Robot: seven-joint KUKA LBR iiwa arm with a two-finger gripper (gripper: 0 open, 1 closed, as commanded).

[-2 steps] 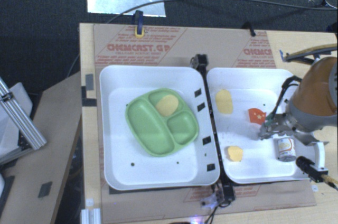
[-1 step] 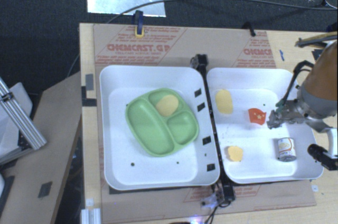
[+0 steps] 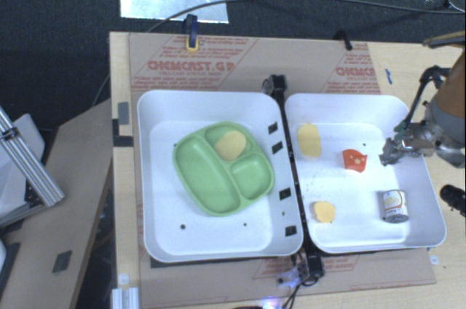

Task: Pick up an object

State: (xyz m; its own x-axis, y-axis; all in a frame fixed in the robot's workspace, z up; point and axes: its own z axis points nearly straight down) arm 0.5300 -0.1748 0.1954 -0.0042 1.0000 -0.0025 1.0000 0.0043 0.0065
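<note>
Tool, its opening impossible to tell, hangs by my right bin's far wall; red piece lies just beside. Descending here, I risk clipping that wall or nudging it away.

Both bins white. Green divided plate carries a pale yellow piece. Just beside the grey metal fingers: red piece. Farther from them: yellow block, yellow lump. Below them: can, red and white label. Tabletop tan, red lettering.
</note>
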